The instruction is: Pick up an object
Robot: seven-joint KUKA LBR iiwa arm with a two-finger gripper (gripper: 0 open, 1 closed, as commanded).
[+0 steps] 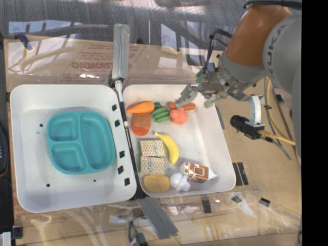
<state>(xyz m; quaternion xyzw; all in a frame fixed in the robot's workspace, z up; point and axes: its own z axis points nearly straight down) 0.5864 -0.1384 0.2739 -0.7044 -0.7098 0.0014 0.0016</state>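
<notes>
My gripper [185, 97] hangs over the back of the right bin [215, 137], just above a pink and red toy [179, 116] and beside a small red piece [188, 106]. Its fingers point down to the left, and no object shows between them. Close by lie an orange carrot [140, 107] and green pods [161, 114]. Further forward sit a yellow banana [169, 146], two cracker packs [152, 148], a tan bread piece [156, 183], a white lump [179, 181] and a small brown carton [197, 172].
The left bin [31, 188] holds a teal divided plate [80, 141]. A grey bar [121, 50] stands at the back between the bins. A black fitting with a yellow cable [248, 127] sits right of the right bin.
</notes>
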